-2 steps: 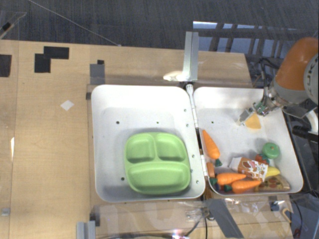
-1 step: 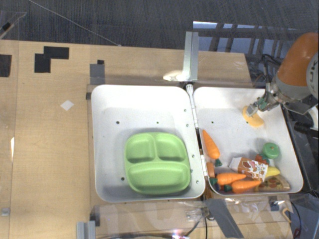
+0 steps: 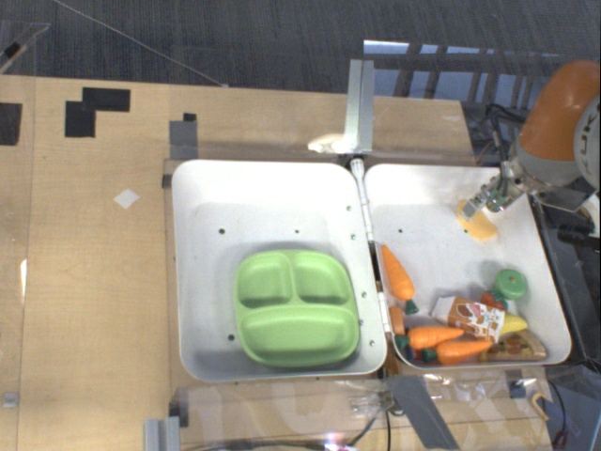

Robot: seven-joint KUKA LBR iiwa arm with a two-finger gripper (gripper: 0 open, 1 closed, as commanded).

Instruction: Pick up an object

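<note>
My gripper (image 3: 489,200) hangs over the back right part of the right bin (image 3: 423,195), below the arm's orange band. A small pale yellow block (image 3: 478,225) sits just under and in front of the gripper's tip, touching it or nearly so. Whether the block rests on the bin floor or is lifted I cannot tell. An orange carrot (image 3: 396,275) lies by the bin's left wall. Two more carrots (image 3: 449,343) lie along the front wall.
The right bin's front corner is crowded with a green round piece (image 3: 510,283), an orange-and-white carton (image 3: 475,317), a yellow piece (image 3: 514,325) and a brown wooden piece (image 3: 522,349). The left bin (image 3: 202,205) bears a green divided plate (image 3: 298,306).
</note>
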